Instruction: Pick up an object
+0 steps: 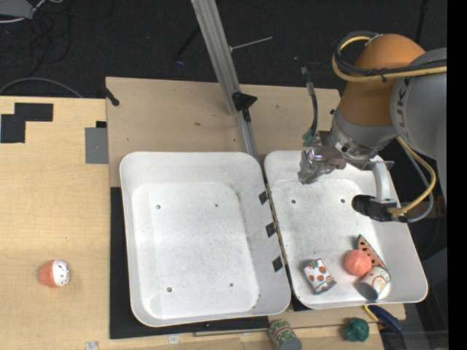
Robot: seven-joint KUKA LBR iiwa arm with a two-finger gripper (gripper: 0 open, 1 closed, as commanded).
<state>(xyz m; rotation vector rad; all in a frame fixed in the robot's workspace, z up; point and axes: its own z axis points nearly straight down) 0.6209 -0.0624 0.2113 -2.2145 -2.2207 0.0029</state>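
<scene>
The gripper (pixel 315 168) hovers over the right bin's (pixel 321 203) far left corner; we cannot tell its state. Nothing seems picked yet: the red ball (pixel 357 262) and patterned can (pixel 318 275) lie at the near edge, well apart from it.

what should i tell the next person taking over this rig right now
Gripper: over the far end of the right bin, nothing visibly between its fingers.
Things: patterned cup, pink ball, striped wedge and small can, all clustered at the right bin's near end. Left bin beside it.
Done: nothing picked.
Left: bring the gripper to the near cluster, grasp one item, lift.
</scene>
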